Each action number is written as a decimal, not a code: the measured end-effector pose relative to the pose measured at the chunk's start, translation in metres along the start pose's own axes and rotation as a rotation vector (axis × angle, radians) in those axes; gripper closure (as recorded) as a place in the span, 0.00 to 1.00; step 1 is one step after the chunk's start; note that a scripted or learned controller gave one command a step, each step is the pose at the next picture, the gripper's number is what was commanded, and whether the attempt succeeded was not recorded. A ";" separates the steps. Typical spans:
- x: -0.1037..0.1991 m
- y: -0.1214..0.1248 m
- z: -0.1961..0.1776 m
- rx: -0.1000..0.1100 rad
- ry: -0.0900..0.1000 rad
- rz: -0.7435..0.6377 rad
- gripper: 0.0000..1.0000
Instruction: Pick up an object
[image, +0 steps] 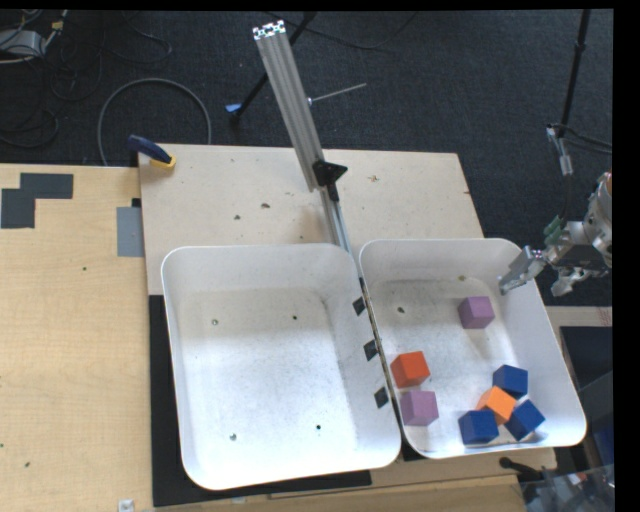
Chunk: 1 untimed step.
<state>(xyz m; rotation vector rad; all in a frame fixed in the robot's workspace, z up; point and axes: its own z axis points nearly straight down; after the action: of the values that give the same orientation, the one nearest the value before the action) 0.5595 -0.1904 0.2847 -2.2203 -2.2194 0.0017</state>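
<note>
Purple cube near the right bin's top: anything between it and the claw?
In the camera view, only bare white bin floor and the right bin's rim separate the purple cube from the claw. No other block sits there.

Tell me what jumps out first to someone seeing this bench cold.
The coloured blocks crowded in the right bin: two purple, a red block by the divider, and blue ones around an orange block in the near corner. Beside it sits the left bin. The gripper hangs over the right bin's far right rim.
</note>
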 end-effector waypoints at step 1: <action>0.000 0.000 0.000 0.000 0.000 0.000 0.00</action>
<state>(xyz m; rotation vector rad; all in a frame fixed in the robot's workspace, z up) 0.5595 -0.1905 0.2848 -2.2207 -2.2191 0.0017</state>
